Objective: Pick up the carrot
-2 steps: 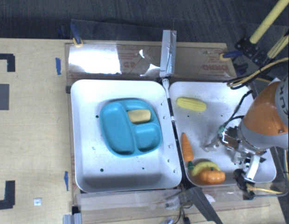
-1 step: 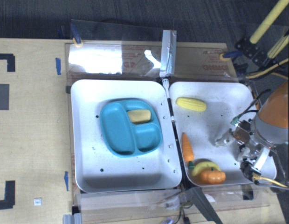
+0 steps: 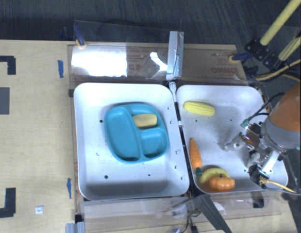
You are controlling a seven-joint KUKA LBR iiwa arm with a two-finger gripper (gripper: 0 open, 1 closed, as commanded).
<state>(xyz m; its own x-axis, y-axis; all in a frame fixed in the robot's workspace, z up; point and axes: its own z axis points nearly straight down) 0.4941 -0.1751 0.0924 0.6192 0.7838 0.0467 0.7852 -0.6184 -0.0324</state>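
The carrot (image 3: 194, 153) is orange with a green tip and lies lengthwise against the left wall of the right bin (image 3: 223, 93), near its front. My gripper (image 3: 239, 142) hangs over the right side of the same bin, roughly a hand's width to the right of the carrot and apart from it. Above it I see the grey wrist with its orange band (image 3: 286, 113).
A yellow corn cob (image 3: 199, 108) lies at the back of the right bin. A banana (image 3: 212, 173) and a small orange fruit (image 3: 222, 183) sit just in front of the carrot. The left bin (image 3: 87, 130) holds a blue divided plate (image 3: 124, 140) with a yellow piece (image 3: 144, 121) on it.
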